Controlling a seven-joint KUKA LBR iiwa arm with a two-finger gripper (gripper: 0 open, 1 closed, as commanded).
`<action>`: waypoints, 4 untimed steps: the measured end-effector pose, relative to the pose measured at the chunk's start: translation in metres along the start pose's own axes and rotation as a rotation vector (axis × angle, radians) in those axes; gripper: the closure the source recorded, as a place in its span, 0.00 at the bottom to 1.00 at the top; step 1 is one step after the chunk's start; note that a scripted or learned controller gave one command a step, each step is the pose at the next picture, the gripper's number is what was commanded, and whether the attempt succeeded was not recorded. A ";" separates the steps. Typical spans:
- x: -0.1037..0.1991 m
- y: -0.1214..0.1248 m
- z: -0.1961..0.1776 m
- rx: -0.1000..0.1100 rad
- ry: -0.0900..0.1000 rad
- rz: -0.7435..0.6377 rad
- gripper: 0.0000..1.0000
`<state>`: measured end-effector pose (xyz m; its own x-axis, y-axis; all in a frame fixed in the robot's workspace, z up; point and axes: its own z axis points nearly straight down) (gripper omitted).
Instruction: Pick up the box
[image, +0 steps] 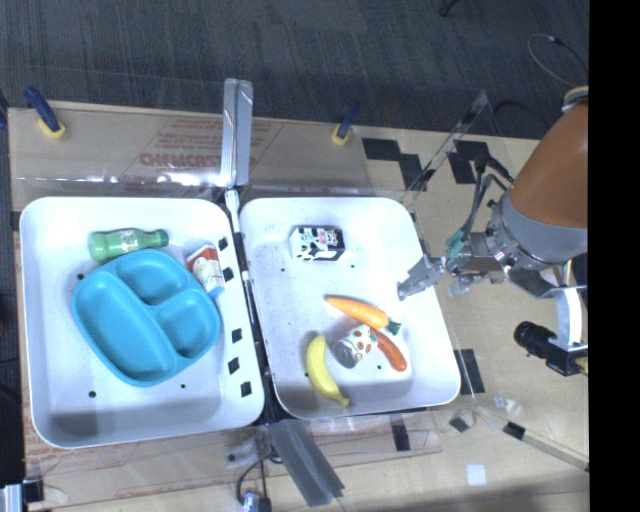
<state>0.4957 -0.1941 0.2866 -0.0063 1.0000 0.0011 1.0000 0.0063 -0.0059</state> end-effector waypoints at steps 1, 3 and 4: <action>0.049 0.038 0.134 0.001 0.001 -0.306 0.00; -0.013 0.126 0.195 -0.004 -0.002 -0.156 0.00; 0.114 0.140 0.095 -0.002 0.000 -0.041 0.00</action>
<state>0.6342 -0.0794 0.1907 -0.0468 0.9989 0.0011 0.9989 0.0468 -0.0035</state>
